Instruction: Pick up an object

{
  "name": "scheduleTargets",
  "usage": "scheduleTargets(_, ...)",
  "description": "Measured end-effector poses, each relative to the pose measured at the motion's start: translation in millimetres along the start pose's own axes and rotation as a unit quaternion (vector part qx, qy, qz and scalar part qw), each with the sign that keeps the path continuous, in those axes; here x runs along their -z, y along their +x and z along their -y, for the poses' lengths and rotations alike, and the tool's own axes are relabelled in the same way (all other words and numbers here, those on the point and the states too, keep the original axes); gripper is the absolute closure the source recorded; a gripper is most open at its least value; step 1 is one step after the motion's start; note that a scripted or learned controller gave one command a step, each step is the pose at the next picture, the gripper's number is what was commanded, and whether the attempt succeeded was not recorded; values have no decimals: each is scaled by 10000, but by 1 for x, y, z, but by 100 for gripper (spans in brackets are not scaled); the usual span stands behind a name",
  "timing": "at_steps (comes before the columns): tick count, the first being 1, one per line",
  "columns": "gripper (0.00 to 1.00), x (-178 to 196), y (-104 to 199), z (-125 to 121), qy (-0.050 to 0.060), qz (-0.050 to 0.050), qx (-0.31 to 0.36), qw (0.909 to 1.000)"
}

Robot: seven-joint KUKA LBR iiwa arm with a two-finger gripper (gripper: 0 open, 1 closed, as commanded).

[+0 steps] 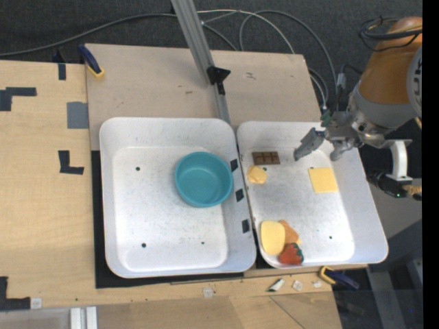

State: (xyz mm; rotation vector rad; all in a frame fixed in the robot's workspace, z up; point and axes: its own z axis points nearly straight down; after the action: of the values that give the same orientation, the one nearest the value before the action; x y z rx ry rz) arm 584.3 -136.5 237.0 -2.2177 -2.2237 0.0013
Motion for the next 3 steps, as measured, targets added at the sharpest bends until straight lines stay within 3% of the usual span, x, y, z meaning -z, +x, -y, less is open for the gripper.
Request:
scheduleTargets(1, 0, 0, 0, 0, -1, 0, 1, 10000)
scheduleTargets(3, 0, -123, -5, 8, 33, -2, -7, 10000)
